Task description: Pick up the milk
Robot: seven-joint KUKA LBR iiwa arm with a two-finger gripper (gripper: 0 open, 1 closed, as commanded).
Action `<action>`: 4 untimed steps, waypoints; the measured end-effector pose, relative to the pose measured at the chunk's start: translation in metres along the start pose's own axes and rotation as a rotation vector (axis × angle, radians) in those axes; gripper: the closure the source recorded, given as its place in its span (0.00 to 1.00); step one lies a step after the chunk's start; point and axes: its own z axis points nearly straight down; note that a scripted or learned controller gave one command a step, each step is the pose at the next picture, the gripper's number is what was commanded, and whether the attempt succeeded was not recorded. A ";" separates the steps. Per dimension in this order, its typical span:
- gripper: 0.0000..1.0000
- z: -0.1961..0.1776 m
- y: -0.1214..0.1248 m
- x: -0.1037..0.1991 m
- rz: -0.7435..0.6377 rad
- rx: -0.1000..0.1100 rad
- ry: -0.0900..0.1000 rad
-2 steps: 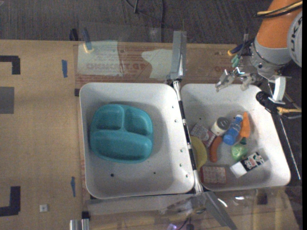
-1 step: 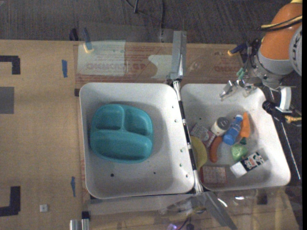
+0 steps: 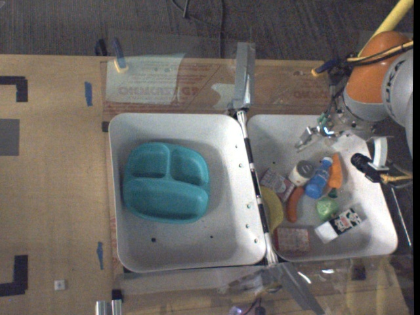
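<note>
I see the desk (image 3: pixel 52 195) spread wide under two white bins, and the arm (image 3: pixel 387 77), grey with its orange band, reaching in at the upper right. The left bin (image 3: pixel 131 241) holds a teal divided tray (image 3: pixel 166 181) lying flat near its middle. The right bin (image 3: pixel 380 235) is crowded: a blue bottle (image 3: pixel 317 179), an orange carrot-like piece (image 3: pixel 336 170), a green item (image 3: pixel 327 208), a yellow piece (image 3: pixel 273 205) against the left wall and a reddish flat packet (image 3: pixel 293 239). The gripper (image 3: pixel 315 133) hovers above the bin's upper part, holding nothing; I cannot tell whether it is apart or together. The milk (image 3: pixel 340 224), a small white carton with black patches, lies in the bin's lower right, well apart from the gripper.
</note>
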 end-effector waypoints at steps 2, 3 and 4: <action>0.00 -0.012 0.002 0.000 -0.001 -0.004 -0.003; 0.00 0.001 0.002 0.020 0.143 0.004 0.002; 0.00 -0.119 0.018 0.090 0.072 0.000 0.001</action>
